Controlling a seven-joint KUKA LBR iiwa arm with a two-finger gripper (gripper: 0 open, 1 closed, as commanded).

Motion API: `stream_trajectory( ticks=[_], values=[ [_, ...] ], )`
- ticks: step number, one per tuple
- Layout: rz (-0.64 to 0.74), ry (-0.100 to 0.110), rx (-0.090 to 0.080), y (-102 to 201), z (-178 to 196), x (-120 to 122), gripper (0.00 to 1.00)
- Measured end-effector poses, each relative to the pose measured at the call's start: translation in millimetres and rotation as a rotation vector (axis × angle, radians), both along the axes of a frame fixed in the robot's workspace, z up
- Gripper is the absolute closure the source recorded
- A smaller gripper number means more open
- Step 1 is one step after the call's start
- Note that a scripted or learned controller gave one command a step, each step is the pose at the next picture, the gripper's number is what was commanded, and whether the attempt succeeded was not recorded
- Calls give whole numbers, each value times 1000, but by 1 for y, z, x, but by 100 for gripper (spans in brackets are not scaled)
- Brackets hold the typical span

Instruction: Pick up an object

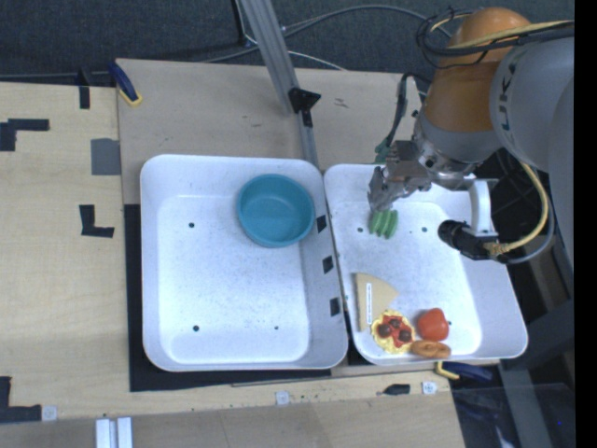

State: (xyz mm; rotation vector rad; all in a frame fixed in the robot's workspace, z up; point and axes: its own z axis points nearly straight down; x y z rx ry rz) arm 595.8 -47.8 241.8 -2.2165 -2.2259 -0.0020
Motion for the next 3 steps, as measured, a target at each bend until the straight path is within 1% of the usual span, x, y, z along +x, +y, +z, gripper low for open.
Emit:
stream_trajectory(
  ticks=[1, 2, 3],
  values=[
    [0, 2, 0, 48, -12, -17, 100],
    [0, 2, 0, 100, -20, -21, 100],
    [0, 2, 0, 142, -20, -33, 100]
  ],
)
